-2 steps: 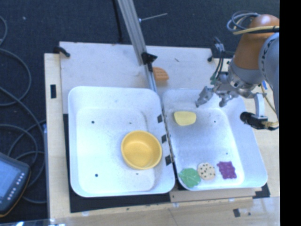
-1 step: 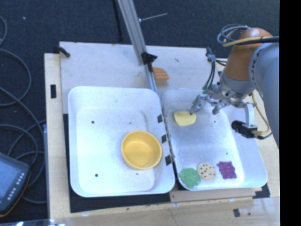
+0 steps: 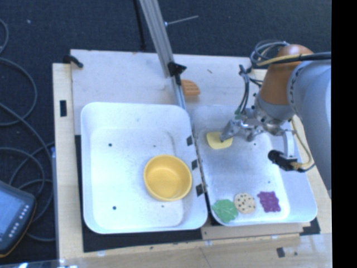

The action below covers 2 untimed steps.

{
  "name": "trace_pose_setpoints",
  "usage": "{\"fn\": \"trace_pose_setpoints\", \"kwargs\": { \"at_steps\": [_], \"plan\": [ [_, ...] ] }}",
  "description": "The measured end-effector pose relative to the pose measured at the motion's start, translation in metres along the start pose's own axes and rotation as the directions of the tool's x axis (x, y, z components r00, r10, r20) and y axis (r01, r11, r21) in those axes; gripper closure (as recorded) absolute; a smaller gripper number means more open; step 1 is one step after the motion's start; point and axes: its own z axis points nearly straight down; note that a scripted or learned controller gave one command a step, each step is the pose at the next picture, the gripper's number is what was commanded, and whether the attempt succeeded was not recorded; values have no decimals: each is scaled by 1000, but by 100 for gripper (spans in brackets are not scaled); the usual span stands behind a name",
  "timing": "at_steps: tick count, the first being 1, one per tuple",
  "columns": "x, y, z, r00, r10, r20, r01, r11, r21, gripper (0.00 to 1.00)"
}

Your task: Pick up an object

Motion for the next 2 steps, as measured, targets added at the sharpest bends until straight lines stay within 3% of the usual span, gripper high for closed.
{"fn": "trace_pose_setpoints", "kwargs": {
  "at_steps": [1, 2],
  "plan": [
    [-1, 2, -14, 1000, 1, 0, -1, 1000, -6, 100],
    [5, -2, -74, 1000, -3, -2, 3, 1000, -9, 100]
  ]
}}
